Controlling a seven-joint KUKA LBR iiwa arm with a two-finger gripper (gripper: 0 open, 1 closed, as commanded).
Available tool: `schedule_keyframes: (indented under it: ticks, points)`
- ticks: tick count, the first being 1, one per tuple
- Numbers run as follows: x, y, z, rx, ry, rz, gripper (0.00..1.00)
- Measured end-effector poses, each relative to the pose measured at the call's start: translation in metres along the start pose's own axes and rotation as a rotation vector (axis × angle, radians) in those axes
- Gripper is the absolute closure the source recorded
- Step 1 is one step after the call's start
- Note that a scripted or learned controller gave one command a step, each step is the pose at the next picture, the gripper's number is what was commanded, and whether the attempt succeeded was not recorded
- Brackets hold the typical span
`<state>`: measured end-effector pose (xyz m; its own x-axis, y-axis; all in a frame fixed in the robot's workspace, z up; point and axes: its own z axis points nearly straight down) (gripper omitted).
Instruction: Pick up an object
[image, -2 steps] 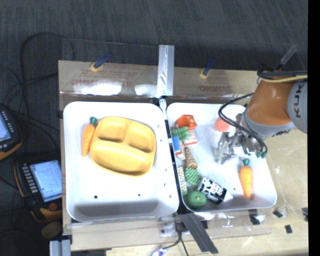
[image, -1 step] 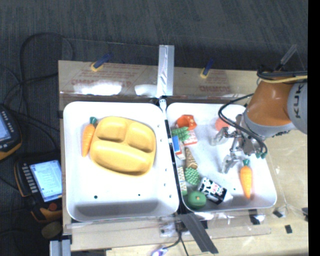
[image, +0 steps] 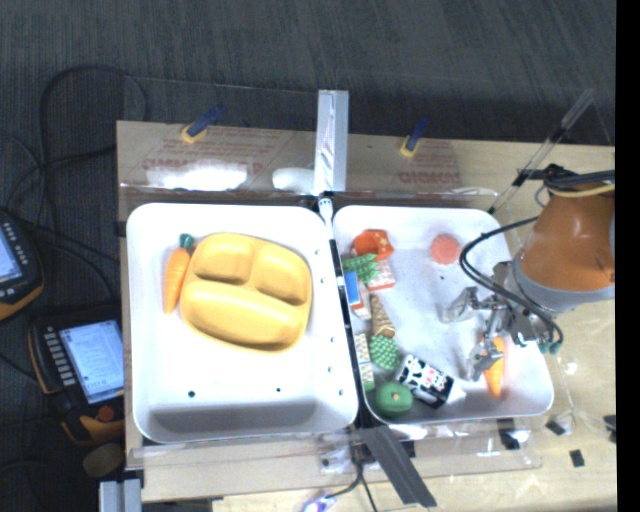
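— Gripper (image: 487, 345) state? 
— Low in the right bin (image: 520, 400); its grip can't be read. 
— And the object? 
— An orange carrot (image: 495, 374) touches its tip, near the bin's front right corner.

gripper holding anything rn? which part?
Cannot tell. The gripper is right over a small orange carrot in the right bin; contact unclear.

camera view: fixed overhead | slanted down | both white bins (image: 150, 330) framed | mid distance
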<state>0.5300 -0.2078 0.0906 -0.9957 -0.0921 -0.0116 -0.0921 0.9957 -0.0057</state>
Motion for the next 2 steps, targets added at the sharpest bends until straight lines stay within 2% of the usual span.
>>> schedule_keyframes:
  ticks: [1,2]
  points:
    - [0.0291,-0.0131,-0.0008,0.001,-0.004,0.01,0.0]
    - [0.0369,-0.005,-0.0013,0.004,-0.008,0.05,0.0]
